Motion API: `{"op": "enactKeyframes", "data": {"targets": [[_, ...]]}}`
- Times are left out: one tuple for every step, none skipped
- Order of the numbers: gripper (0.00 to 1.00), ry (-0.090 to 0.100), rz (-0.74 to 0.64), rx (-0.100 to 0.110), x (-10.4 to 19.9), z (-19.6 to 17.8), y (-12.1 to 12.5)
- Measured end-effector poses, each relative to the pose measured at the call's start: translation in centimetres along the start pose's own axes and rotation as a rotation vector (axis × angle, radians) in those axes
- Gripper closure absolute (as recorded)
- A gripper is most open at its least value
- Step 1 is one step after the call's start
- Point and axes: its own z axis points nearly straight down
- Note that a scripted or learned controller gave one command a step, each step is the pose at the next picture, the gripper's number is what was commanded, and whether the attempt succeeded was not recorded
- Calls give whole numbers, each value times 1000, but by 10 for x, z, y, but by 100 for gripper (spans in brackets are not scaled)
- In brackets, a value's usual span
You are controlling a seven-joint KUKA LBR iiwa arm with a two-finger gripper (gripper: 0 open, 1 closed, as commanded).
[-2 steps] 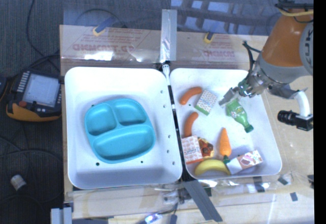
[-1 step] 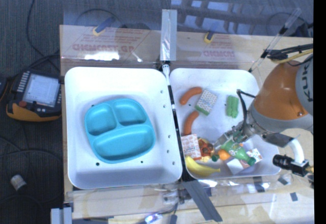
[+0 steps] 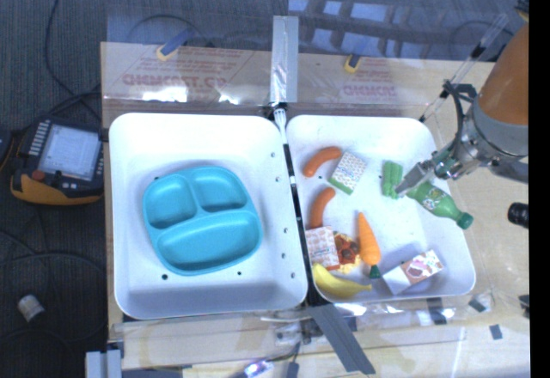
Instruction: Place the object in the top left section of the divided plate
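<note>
Two shallow white bins, left (image 3: 137, 144) and right (image 3: 404, 140), lay side by side on the wooden surface (image 3: 206, 76). Found in the left bin one smooth blue plate (image 3: 202, 220), rounded and moulded into three sections. Counted in the right bin two glossy orange sausages (image 3: 322, 160), one tapered carrot (image 3: 368, 237), one curved yellow banana (image 3: 337, 283), one green bottle (image 3: 440, 204), three printed packets (image 3: 349, 172) and one small green block (image 3: 392, 177). Saw the end effector (image 3: 411, 180) just beside that block; could not tell whether open or closed.
</note>
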Motion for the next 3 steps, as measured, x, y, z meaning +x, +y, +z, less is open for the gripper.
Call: {"op": "enactKeyframes", "data": {"targets": [[100,1,175,2,-47,36,22],[100,2,376,-1,38,173,10],[100,-4,619,-22,52,174,2]]}}
